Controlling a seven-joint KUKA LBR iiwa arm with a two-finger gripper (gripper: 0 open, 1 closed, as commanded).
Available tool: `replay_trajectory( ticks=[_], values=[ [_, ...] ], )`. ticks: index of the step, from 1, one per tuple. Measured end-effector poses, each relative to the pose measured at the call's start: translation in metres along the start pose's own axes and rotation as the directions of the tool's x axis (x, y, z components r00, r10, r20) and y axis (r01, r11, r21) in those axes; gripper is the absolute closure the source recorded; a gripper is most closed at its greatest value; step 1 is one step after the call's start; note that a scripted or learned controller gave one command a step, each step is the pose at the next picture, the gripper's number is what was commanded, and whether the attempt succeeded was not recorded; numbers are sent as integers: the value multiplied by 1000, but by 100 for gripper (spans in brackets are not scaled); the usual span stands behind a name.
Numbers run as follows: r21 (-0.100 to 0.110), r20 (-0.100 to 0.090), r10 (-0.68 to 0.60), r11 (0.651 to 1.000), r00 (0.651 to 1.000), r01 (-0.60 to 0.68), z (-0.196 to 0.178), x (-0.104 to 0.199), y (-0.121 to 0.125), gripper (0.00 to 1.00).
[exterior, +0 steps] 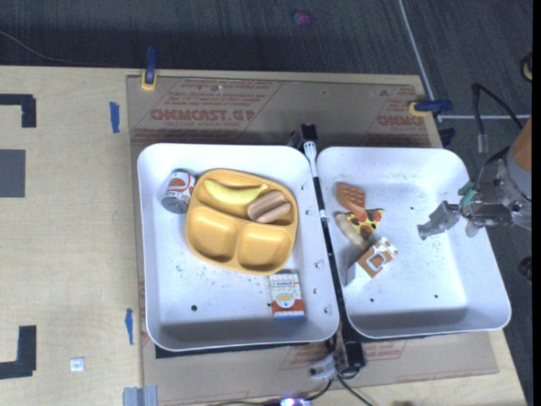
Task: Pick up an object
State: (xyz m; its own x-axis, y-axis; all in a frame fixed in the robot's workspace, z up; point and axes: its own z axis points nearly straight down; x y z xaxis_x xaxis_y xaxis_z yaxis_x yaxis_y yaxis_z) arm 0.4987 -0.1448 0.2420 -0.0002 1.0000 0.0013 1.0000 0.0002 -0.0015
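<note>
From my remote station I saw the desk (68, 227) carrying two shallow white bins, and I took the right bin (439, 307) as my landmark for everything else. The left bin (161, 311) sat touching it along the shared rim, and held a yellow divided plate (228, 239) with a banana (228, 191) and a hot dog (269, 208) lying in its upper compartments, a small can (177, 191) at the plate's far corner, and a little carton (287, 296) just below the plate. The arm (520, 172) reached over the right bin's right rim, and its claw (438, 220) hung above that bin's bare middle, right of the toys. I could not tell whether the claw was spread or closed; it looked to carry nothing. Inside the right bin, all crowded against its left wall, lay three candidates for picking: a ridged orange waffle-like piece (351, 196) nearest the top, a pizza-slice toy (362, 223) below it, and a small orange-and-white box (377, 258) lowest. By my judgement the task was barely begun: nothing was lifted, no object was chosen for certain, and the descent, grip and lift all remained.
</note>
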Motion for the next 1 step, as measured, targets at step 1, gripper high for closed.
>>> replay_trajectory(
  ticks=[1],
  values=[
    [-4, 2, 0, 1000, 1000, 0, 141, -27, -11, 0]
  ],
)
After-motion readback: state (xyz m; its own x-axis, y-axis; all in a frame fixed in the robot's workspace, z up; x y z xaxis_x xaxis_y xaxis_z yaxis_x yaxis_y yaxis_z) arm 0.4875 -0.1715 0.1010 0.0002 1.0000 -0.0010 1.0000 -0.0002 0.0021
